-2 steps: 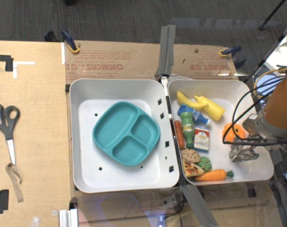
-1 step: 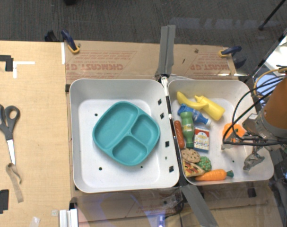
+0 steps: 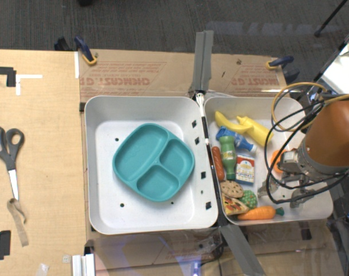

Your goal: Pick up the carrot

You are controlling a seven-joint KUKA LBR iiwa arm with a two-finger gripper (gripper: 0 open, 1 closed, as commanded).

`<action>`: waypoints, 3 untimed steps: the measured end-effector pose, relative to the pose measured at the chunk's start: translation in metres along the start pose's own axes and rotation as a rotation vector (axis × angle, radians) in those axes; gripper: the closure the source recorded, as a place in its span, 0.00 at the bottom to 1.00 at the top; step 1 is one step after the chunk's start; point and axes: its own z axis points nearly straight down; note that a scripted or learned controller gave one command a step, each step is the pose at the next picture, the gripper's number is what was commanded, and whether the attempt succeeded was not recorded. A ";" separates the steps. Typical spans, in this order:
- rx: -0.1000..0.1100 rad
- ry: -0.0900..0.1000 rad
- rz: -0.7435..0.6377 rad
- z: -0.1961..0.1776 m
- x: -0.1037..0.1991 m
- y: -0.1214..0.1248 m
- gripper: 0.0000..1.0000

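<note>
One carrot point(image 3: 257, 213) at right bin's point(image 3: 321, 211) near edge | jaws: cannot tell | arm point(image 3: 329, 137) above bin

the carrot point(image 3: 257, 213) is orange with a small green tip at its right end — it lies flat, lengthwise along the near wall of the right-hand bin, close to the bin's near left corner, its pointed end touching other toy food pieces.
</note>
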 end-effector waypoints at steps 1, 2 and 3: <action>0.003 -0.001 -0.146 -0.103 -0.040 -0.029 0.00; 0.018 0.001 -0.081 -0.020 -0.019 -0.105 0.00; 0.004 -0.001 -0.072 -0.002 0.003 -0.073 0.00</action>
